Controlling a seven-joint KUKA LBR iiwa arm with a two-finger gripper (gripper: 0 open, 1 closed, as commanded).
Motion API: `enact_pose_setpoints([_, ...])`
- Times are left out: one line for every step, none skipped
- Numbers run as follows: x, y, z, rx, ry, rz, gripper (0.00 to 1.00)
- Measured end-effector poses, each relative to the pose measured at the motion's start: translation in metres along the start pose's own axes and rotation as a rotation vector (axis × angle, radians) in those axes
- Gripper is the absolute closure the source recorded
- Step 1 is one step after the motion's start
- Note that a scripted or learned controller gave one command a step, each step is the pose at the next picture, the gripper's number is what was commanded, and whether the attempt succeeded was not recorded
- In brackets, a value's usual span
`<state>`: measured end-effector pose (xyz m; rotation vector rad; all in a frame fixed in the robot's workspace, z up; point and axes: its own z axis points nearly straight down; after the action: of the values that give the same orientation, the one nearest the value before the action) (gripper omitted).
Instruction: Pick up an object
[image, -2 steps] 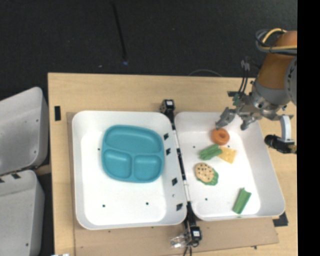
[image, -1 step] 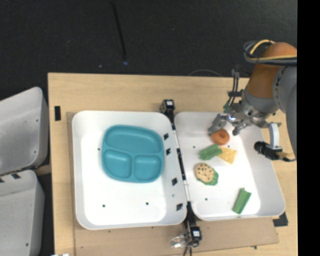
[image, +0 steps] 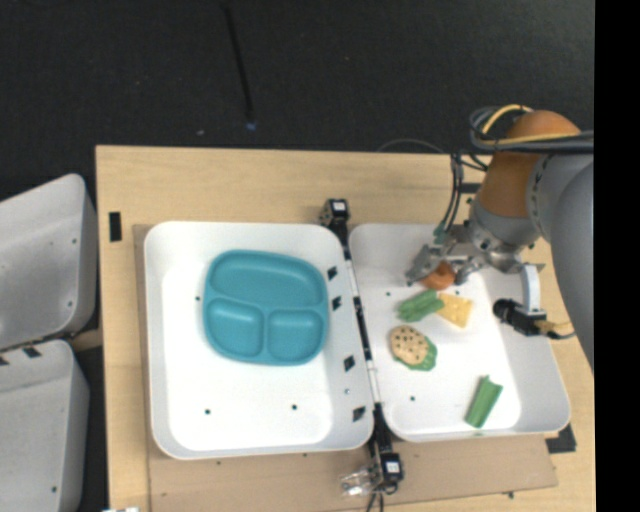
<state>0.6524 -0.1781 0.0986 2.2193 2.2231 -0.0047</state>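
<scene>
My gripper (image: 437, 264) is down at the back of the right bin (image: 520, 380), reaching in from the right. A small orange-red piece (image: 444, 271) shows right at its tip; the view does not tell whether it is held. Just in front of it lie a green piece (image: 421, 305) and a yellow wedge (image: 457, 311). Further forward, a brown speckled cookie on a green leaf (image: 411, 347) rests near the bin's left wall. A green stick (image: 483, 402) lies near the front right corner.
The left bin (image: 180, 400) holds a teal divided plate (image: 267, 305). A raised divider with black clips (image: 356, 330) runs between the bins. The grey arm with its orange band (image: 515, 180) hangs over the right bin's back right corner.
</scene>
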Motion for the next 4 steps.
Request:
enact_pose_setpoints([-0.001, 0.002, -0.014, -0.007, -0.003, -0.001, 1.0])
enact_pose_setpoints([0.0, 0.008, -0.079, -0.011, 0.0, -0.002, 1.0])
enact_pose_setpoints([-0.002, 0.009, -0.134, -0.01, 0.0, -0.003, 1.0])
enact_pose_setpoints([0.054, 0.006, -0.143, -0.004, 0.002, -0.001, 1.0])
